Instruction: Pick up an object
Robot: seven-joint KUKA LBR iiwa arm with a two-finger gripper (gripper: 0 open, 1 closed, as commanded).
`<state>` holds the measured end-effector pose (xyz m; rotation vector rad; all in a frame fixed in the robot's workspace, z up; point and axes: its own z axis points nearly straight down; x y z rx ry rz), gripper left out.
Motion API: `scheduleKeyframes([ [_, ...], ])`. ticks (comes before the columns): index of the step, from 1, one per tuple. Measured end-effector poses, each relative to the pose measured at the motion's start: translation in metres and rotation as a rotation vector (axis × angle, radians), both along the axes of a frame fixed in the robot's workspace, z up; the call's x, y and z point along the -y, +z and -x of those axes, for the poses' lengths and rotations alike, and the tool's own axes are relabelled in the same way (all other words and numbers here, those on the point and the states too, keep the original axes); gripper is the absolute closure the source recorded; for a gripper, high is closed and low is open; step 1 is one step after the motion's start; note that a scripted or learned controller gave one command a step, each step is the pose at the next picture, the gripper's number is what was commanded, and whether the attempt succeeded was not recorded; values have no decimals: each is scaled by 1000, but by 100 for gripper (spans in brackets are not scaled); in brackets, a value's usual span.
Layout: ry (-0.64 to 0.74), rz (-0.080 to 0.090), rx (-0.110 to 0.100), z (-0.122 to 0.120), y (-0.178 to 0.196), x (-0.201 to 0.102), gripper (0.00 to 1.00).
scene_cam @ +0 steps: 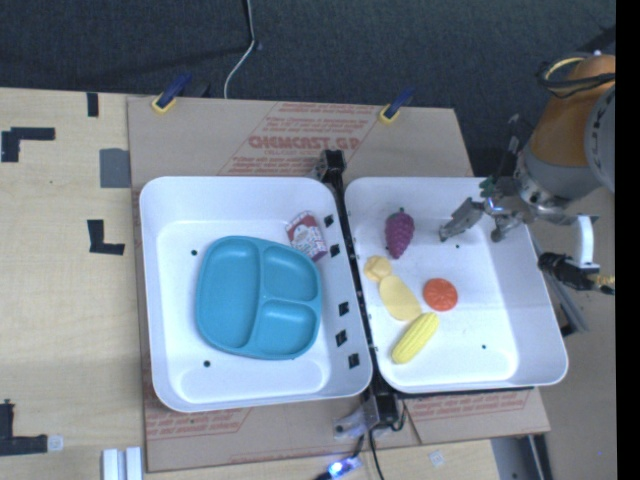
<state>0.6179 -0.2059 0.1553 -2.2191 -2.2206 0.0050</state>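
Camera view, near to far: in the right bin (520, 363), a yellow corn cob (415, 337) lies at six o'clock, an orange tomato (440, 294) at centre, a pale yellow squash (392, 288) at nine, purple grapes (399, 232) at eleven. At one o'clock, the gripper (478, 222) hovers spread, grasping nothing.

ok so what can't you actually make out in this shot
- Gripper, camera view: small and blurred over the right bin; open or shut is unclear.
- Small packet by the blue tray: print too small to read.
- Arm: cut off by the right edge.
- Purple item: too small to confirm it is grapes.
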Motion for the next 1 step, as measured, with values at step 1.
scheduleKeyframes([
  [1, 0, 0, 0, -1, -46, 6, 0],
])
